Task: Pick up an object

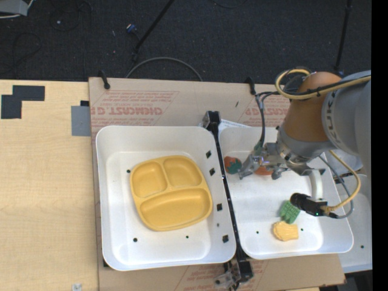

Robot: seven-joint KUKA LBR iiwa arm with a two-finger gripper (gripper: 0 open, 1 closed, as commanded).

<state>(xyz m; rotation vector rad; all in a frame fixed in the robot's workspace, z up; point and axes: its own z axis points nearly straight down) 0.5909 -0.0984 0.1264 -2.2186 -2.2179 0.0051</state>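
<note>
Yellow toy [285, 231] lies at near edge of right bin [339, 242], green toy [289, 211] touching just beyond. Gripper [262, 165] low over bin's far-left part, finger state: cannot tell. Orange-red object [232, 162], possibly toy fruit, just left of gripper, nearest candidate. Yellow divided plate [171, 192] in left bin [115, 235].

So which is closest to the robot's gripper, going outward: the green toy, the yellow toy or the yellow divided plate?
1. Green toy, in the right bin, just below-right of the gripper.
2. Yellow toy, right bin, near its front edge.
3. Yellow divided plate, across the divider in the left bin.
</note>
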